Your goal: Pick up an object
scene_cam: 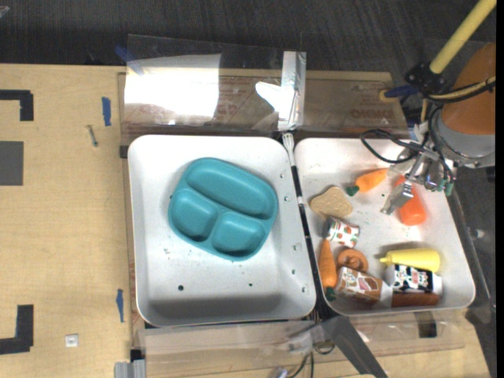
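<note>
Worktop (55, 211) of pale wood carries two white bins side by side; the left bin (150, 290) holds one teal divided plate (223, 205), moulded and stiff, too broad and shallow for an easy pinch. The right bin (465, 282) holds the small toys; counted left to right: one tan bread slice (331, 202), one carrot (327, 263) at the near left, one small printed carton (343, 232), one pretzel-like piece (351, 257), one brown packet (361, 285), one orange carrot-like piece (371, 181) toward the far side, one yellow bottle (413, 257), one black-and-white carton (414, 280), one red-orange piece (412, 210). The gripper (400, 191) sits over the far right of that bin, touching or just beside the red-orange piece; whether the jaws are released or clenched I cannot tell. That piece looks the likeliest pick; I judge it light, hollow, hard plastic, smooth and somewhat slippery, not fragile; best pinched across its widest middle.
</note>
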### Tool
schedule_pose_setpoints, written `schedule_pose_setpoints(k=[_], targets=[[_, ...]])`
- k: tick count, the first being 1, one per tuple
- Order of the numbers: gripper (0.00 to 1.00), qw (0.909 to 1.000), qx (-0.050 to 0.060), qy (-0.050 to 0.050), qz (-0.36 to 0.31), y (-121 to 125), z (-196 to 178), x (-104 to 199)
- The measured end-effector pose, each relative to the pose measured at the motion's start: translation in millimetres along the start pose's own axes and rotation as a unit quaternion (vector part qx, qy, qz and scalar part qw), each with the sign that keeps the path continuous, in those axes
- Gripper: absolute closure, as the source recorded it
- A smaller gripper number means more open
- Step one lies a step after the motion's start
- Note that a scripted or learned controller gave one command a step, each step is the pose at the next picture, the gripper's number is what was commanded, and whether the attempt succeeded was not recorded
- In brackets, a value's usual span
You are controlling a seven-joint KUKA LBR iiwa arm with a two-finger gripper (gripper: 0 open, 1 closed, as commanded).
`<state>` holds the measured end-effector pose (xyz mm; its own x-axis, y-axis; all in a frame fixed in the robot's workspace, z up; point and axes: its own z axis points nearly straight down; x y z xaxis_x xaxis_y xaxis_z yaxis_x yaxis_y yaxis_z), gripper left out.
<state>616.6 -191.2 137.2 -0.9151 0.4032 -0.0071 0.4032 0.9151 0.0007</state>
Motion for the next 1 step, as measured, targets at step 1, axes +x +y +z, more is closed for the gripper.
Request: schedule_pose_setpoints(k=[1], targets=[[0.00,0.9988,0.000,0.000,0.049,15.1,49.0,9.3]])
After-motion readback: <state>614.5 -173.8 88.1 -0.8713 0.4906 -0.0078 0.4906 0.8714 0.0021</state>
